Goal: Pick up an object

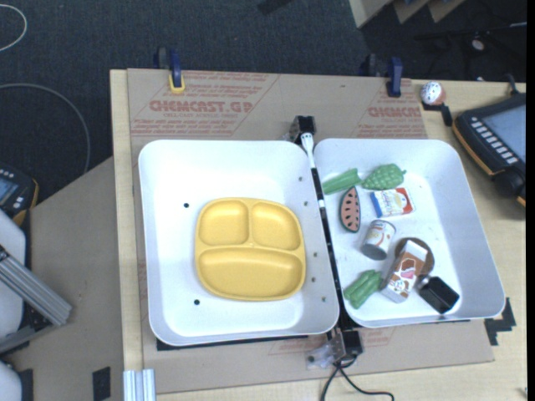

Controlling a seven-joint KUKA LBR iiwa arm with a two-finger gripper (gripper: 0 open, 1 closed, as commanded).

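The right bin holds several small toy items. A green pepper and a leafy green piece lie near its back. Beside them are a watermelon slice and a small white carton. Toward the front sit a grey can, a brown-and-white carton, a green pickle and a black block. The left bin bears a yellow divided plate.
Both bins rest on a cardboard sheet clamped at the back by blue clamps. A black and orange pendant lies at the right edge. Cables trail from the bench's front.
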